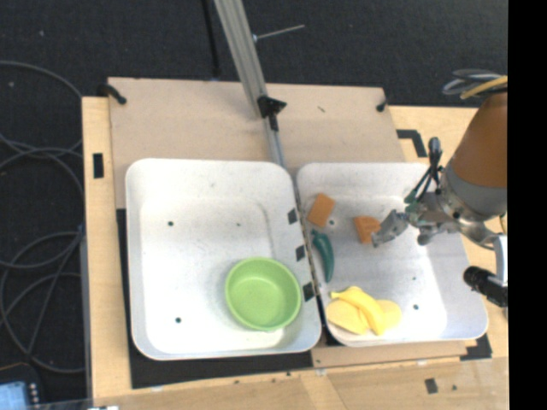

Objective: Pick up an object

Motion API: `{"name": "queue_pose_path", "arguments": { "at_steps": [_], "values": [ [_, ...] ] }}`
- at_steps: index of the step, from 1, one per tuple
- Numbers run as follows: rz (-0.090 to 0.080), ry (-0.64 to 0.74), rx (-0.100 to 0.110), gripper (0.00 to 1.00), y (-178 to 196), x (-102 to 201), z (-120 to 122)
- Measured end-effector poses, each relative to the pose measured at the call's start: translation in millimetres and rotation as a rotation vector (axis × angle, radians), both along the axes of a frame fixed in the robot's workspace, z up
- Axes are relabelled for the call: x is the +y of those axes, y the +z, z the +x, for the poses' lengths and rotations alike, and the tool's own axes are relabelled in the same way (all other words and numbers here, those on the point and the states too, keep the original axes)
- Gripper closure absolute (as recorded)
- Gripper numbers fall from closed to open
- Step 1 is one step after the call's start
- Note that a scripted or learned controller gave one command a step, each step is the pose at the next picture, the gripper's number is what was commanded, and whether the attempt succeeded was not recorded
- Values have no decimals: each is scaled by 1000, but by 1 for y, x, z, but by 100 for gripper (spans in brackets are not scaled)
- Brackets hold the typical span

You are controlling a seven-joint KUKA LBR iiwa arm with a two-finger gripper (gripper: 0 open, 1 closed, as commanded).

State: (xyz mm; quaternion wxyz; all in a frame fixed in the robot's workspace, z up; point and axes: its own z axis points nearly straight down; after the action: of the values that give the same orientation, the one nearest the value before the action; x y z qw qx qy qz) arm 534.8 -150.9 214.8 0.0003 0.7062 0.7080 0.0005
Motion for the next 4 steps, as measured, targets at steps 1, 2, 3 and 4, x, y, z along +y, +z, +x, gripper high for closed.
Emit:
{"name": "queue_pose_path", "arguments": {
  "at_steps": [1,2,3,4],
  "values": [
    [0,-1,-1,0,0,0,0],
    [-1,-3,6,0,-63,0,-3],
    [-2,-4,3,0,-115,-2,-3],
    [-1,-11,-4,100,-102,-2,-2]
  ]
}}
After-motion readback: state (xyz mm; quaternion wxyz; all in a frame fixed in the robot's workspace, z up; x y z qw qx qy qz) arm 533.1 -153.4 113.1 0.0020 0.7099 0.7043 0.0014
